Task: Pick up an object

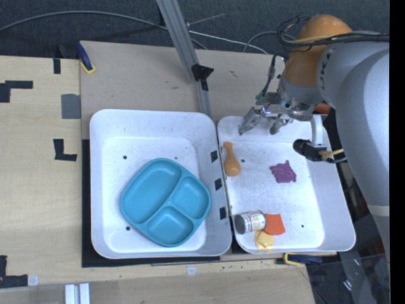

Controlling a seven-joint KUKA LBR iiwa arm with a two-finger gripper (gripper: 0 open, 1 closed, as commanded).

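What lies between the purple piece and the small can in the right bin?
Bare white bin floor separates the purple piece from the small can, as the camera view shows.

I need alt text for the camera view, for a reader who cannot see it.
The gripper hangs with open fingers over the far edge of the right bin, holding nothing. That bin holds an orange gourd-shaped toy, a purple piece and a small can; the left bin holds a blue divided plate.
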